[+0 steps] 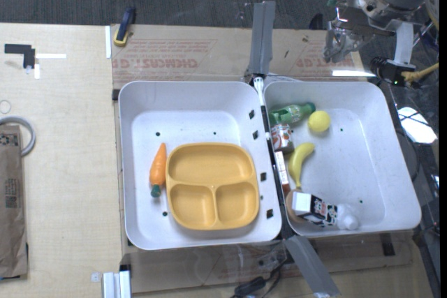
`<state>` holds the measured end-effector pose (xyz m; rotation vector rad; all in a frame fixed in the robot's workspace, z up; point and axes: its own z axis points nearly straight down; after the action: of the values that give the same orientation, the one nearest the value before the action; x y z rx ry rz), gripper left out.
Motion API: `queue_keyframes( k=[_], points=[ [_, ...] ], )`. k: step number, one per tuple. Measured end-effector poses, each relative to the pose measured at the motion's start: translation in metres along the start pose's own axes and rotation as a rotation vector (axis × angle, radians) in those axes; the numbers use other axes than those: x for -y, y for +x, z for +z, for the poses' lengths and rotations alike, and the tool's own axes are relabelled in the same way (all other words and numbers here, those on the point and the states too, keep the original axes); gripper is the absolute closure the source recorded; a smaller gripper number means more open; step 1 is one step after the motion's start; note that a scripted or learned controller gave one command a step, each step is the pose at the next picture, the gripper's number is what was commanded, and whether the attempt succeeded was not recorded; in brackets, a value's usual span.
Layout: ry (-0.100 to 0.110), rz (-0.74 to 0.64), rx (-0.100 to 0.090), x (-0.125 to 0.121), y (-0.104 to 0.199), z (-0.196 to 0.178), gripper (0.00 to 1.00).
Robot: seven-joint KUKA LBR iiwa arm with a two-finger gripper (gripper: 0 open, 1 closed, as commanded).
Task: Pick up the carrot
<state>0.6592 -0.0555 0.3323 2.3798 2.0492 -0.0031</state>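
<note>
Toward the lower left of the frame, inside the left bin [133,150], the carrot [158,165] lay on the white floor with its green stub end pointing down the picture and its orange body running up, just beside the left edge of the yellow divided plate [211,186] and near the bin's left wall. Up at the upper right, the gripper [340,47] hung above the cardboard behind the right bin [391,150], well apart from the carrot; whether it was released or clenched I could not tell, as it was small and dark against the clutter, and nothing showed in it. The reach itself looked not yet begun. To do it well, the arm would probably need to cross over the divider and come down straight onto the middle of the carrot's body, closing across its narrow width rather than along its length. The tight gap between plate rim and carrot seemed the main hazard: a finger landing on the rim could tip the plate or skid the carrot away.
</note>
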Motion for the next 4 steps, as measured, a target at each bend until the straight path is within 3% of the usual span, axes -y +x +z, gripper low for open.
queue_keyframes(
  k=[2,3,4],
  points=[
    [0.004,0.273,0.0,0.004,0.024,0.033,1.0],
    [0.002,0.613,0.001,0.003,0.015,0.01,1.0],
    [0.004,0.771,0.001,0.009,0.027,0.017,1.0]
  ],
)
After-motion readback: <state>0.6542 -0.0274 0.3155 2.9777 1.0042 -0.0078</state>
